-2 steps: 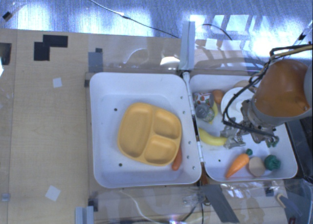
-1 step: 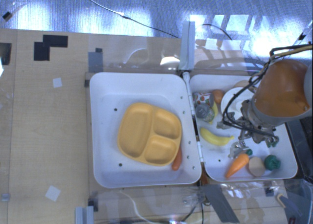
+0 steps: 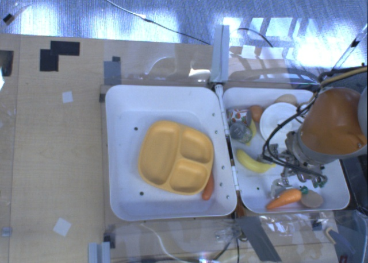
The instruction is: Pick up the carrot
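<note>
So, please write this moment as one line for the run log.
task: pick up carrot | gripper: above carrot, right bin | carrot: lying in bin, not lifted

gripper (image 3: 286,185) above carrot (image 3: 284,198), right bin (image 3: 339,198)

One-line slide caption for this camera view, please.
Grey KUKA arm's two-finger gripper hovers just above the orange carrot in the right white bin.

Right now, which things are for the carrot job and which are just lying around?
For the job: carrot, gripper just above it.
Lying about: banana, white plate, yellow tray, small orange sausage-shaped thing beside the tray.
</note>
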You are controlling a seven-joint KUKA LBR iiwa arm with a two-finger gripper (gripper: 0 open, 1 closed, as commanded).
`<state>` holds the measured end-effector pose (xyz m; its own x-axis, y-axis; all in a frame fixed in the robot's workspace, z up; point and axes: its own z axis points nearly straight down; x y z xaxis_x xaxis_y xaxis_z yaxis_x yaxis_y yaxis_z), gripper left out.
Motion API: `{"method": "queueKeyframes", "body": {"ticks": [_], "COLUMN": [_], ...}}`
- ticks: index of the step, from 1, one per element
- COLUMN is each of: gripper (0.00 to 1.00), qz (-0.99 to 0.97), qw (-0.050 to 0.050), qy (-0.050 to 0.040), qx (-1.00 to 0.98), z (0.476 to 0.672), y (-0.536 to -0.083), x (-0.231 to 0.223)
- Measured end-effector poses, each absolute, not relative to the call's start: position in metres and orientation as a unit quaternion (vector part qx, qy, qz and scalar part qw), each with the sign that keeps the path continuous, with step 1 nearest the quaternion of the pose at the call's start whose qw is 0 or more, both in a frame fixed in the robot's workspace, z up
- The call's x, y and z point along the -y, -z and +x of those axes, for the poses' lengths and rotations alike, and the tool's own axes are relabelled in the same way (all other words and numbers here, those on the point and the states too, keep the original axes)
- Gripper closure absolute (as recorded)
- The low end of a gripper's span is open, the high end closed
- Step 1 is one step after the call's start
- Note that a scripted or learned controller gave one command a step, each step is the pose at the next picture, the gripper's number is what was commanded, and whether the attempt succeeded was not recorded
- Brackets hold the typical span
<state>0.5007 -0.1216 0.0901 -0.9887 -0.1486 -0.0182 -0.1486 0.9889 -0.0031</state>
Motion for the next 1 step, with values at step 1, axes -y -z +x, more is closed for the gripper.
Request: {"method": "queueKeyframes", "body": {"ticks": [1], "gripper": [0.00], "qz": [0.061], "qw": [0.006], "qy": [-0.0016], "qx": [-0.998], "z": [0.5220], "y": [-0.1877], "x": [0.0160]}}
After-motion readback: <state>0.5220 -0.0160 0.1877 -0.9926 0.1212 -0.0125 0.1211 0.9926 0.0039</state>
